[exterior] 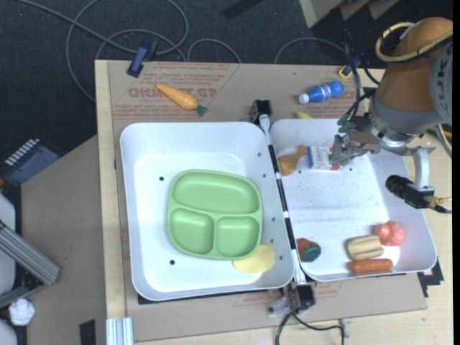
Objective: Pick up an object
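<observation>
From the camera view above, the surface [215, 88] is a tan board with faded red print, partly reading "CHEN… GR…"; the rest is too washed out to read. It sits over dark carpet crossed by thin cables.

The left bin [144, 214] holds a smooth green divided tray [213, 213] with three compartments, and a pale yellow rounded piece [253, 261] touching the tray's near corner.

In the right bin [402, 264], the pincer [343, 153] hangs over the far end, just above a small blue-and-white packet [317, 156]; whether its fingers are spread or closed I cannot tell. A tan pear-shaped toy [290, 162] lies beside the packet. Near the front lie a bread roll [364, 246], a sausage [371, 267], a pink lump [390, 232] and a red-green piece [310, 249].

Beyond the bins lie an orange carrot [178, 96] and a blue bottle [323, 92].
</observation>
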Action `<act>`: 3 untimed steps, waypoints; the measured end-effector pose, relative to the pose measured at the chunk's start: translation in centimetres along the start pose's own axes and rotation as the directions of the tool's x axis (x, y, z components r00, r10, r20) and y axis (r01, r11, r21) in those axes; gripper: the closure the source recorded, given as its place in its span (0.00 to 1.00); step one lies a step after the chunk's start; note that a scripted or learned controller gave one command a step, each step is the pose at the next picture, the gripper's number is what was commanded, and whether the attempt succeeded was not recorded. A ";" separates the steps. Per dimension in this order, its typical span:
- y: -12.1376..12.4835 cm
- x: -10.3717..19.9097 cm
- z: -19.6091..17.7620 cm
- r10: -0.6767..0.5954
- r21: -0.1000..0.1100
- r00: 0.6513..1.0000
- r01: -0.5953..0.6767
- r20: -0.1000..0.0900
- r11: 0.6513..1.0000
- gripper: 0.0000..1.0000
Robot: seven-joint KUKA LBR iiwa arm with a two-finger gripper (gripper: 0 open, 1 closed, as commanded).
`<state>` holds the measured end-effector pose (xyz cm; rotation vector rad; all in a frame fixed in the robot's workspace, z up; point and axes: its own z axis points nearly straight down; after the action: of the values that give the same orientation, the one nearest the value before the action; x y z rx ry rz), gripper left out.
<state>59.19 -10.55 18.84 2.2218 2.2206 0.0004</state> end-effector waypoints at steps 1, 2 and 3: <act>1.4 3.4 -1.4 -0.002 -0.002 1.000 0.002 0.000 1.000 1.00; -0.1 3.2 0.4 0.000 0.002 1.000 0.000 0.000 1.000 1.00; -2.1 1.7 0.4 0.000 0.002 1.000 0.000 0.000 1.000 1.00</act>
<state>57.12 -8.87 18.46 2.2233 2.2218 -0.0016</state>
